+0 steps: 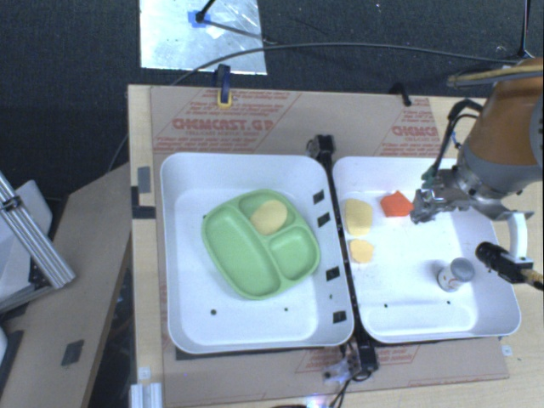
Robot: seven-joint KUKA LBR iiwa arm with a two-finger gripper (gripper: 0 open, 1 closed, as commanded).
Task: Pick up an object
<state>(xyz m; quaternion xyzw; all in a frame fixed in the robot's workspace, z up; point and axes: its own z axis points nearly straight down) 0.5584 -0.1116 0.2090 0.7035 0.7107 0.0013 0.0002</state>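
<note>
- We see our arm reaching in from the right, orange band uppermost, grey wrist below it.
- Wrist angled down and leftward.
- Gripper low, pointing left; finger spacing unreadable from this angle.

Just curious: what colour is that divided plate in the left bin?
Light green divided plate, clearest in the camera view.

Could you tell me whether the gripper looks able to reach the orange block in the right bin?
Probably yes: the gripper sits just beside the orange block, with nothing between them.
</note>
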